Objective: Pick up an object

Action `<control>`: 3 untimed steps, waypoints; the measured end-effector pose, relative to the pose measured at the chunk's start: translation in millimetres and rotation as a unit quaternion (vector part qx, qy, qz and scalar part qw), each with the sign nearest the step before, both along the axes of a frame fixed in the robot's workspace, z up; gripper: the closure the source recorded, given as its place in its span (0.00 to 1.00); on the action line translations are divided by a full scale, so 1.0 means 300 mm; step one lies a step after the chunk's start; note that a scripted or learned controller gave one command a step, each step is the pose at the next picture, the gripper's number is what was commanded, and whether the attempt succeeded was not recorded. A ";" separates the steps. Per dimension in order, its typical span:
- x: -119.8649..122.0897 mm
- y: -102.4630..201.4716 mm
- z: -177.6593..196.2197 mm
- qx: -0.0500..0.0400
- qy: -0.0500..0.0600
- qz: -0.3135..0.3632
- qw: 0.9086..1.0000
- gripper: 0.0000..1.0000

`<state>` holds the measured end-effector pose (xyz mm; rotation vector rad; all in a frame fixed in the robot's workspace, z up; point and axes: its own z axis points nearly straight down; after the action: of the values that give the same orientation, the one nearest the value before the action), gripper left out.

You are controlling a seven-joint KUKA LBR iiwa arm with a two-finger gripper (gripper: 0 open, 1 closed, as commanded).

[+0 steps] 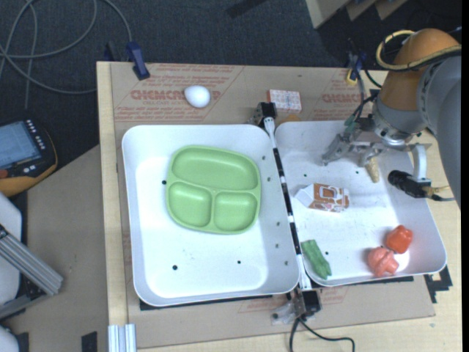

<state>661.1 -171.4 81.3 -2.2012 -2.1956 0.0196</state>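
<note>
The tool (350, 147) hangs low over the far part of the right bin (432, 229), its grey fingers splayed wide with nothing between them. The arm (418, 79) reaches in from the right (orange band above the wrist). Nearer the camera, a crumpled packet (327, 196), white with an orange print, lies around the middle of that bin, apart from the tool. A green block (316, 258) rests at the bin's near left corner, against the rim. Two toys sit touching at the near right: a red one (399, 238) and, just in front of it, an orange-pink one (382, 261). A small tan piece (373, 169) lies just beside the tool, on its right. In the left bin (146, 218) a green divided plate (214, 189) lies flat, a little towards the far side. Beyond the bins, on the surface (124, 94), a white egg (196, 95) and a small patterned box (284, 100) sit well apart.
</note>
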 end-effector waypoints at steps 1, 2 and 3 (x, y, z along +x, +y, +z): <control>0.017 -0.081 0.095 0.010 -0.005 0.004 1.000 0.00; 0.021 -0.175 0.306 -0.008 -0.018 0.002 1.000 0.00; -0.079 -0.140 0.029 -0.007 -0.015 0.002 1.000 0.00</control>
<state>637.3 -213.3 90.2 -2.2194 -2.2214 0.0007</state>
